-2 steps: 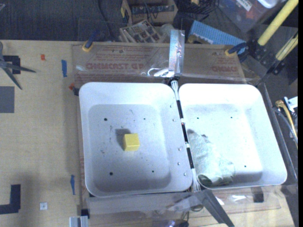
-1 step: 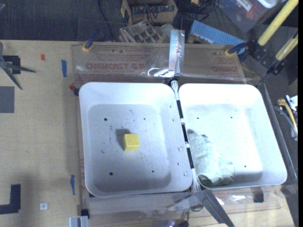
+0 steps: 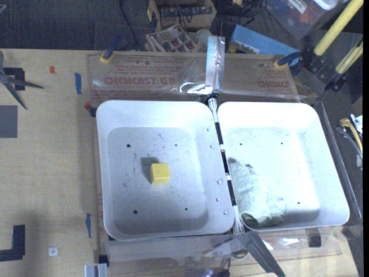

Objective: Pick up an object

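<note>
Two shallow white bins sit side by side on the counter (image 3: 46, 172), their walls keeping loose things within reach. Near the middle of the left bin (image 3: 112, 120) lies a small yellow block (image 3: 160, 173), apart from every wall, so probably the easier pick. Against the right bin's (image 3: 305, 131) near-left wall rests a rolled pale cloth (image 3: 253, 195). I cannot tell the hand's state.
</note>
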You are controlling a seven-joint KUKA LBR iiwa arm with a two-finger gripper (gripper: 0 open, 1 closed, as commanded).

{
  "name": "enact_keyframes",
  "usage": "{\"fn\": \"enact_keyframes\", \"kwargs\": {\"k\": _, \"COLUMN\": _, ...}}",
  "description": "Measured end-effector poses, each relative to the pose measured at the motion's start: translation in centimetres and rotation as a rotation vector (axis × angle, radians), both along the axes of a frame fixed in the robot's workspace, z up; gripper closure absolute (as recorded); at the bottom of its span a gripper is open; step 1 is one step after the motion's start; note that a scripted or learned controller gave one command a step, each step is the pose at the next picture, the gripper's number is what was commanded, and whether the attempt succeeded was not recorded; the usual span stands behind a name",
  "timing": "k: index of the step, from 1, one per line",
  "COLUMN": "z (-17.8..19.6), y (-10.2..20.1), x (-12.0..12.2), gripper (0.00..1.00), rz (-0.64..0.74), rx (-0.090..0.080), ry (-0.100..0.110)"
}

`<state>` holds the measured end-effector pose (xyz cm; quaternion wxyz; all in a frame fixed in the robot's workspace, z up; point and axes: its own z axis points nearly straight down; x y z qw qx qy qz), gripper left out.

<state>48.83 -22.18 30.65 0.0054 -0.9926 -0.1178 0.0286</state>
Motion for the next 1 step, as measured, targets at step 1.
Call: {"fn": "enact_keyframes", "kwargs": {"k": 1, "z": 0.62, "y": -0.08, "x": 0.1, "gripper": 1.0, "rz": 0.003, "rx": 0.0, "ry": 0.008}}
